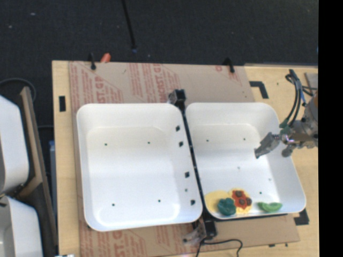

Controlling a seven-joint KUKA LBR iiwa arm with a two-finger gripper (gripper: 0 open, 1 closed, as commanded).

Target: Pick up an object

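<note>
A small cluster of toys (242, 203) lies in the near right corner of the right bin (225, 122), pressed against its near wall. Leftmost is a pale yellow flat piece (214, 200). A dark green lump (225, 207) rests on it, touching an orange and red toy (241, 198) just to its right. A bright green piece (270, 206) lies a little apart, furthest right.

The gripper (274, 145) hangs over the right side of the same bin, well apart from the toys and farther back. Its two grey fingers (265, 144) are spread apart, and nothing is between them. The arm (303, 127) enters from the right edge, with dark cables looping above it.

The left bin (128, 116) sits beside the right one, their walls meeting along a line of black clips (185, 143). Both bins rest on a brown cardboard sheet (134, 82) on a pale wooden bench (61, 143). The floor (161, 20) beyond is dark.
</note>
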